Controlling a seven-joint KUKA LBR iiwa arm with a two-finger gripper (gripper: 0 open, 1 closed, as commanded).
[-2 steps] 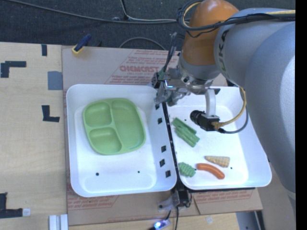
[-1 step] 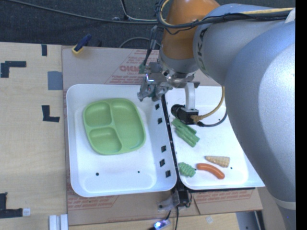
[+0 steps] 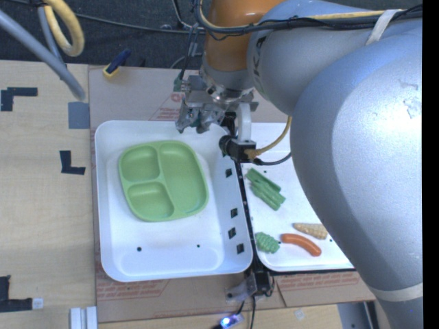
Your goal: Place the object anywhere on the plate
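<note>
I'm seeing one green plate [image 3: 163, 181], four toy foods in the right bin [image 3: 302, 259]; gripper [image 3: 199, 118] hovering, jaws unreadable.

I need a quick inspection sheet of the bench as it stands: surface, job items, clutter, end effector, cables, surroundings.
Surface: two white bins, left bin and right bin, side by side on cardboard.
Job items: green divided plate in left bin, nothing on it; green bean piece, green leafy piece, orange sausage and corn piece in right bin.
Clutter: nothing seen.
End effector: over the left bin's far edge, no item seen in it.
Cables: yellow hose top left.
Surroundings: black tape marks at left.
</note>
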